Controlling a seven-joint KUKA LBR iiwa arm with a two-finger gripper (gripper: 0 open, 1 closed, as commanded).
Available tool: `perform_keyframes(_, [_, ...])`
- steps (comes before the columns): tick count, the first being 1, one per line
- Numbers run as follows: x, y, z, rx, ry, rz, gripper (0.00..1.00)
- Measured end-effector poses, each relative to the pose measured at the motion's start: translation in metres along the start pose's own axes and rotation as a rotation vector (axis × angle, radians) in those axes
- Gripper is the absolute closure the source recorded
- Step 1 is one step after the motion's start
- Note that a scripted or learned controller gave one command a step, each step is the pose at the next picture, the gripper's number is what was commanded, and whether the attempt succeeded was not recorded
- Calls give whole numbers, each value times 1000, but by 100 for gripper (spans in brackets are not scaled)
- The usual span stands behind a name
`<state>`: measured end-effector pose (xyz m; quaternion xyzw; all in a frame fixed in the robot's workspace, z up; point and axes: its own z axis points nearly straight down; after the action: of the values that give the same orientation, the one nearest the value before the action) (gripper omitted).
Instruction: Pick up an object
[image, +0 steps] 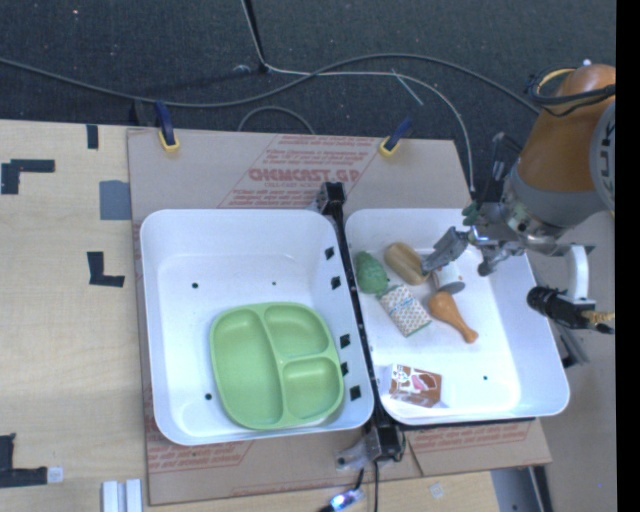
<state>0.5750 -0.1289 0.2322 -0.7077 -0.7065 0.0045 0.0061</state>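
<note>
Green divided plate (280, 366) fills left bin (165, 240); right bin (520, 350) holds 5 items.

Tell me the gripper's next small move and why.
Probably lower straight down a little: the gripper hovers in the right bin just above the orange drumstick-shaped toy and beside the tan bread-like piece, holding nothing visible.

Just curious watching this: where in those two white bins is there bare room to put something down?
Left bin: bare floor behind the green divided plate. Right bin: bare floor right of the small packet. Crowded at its back left, around the green item, bread-like piece, patterned block and drumstick.
</note>
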Motion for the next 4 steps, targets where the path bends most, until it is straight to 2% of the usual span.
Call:
perform_keyframes(1, [0, 2, -8, -13, -2, -3, 0])
perform_keyframes(3, [-3, -5, 90, -10, -3, -1, 0])
perform_keyframes(4, [-7, -1, 136, -28, -14, 0, 0])
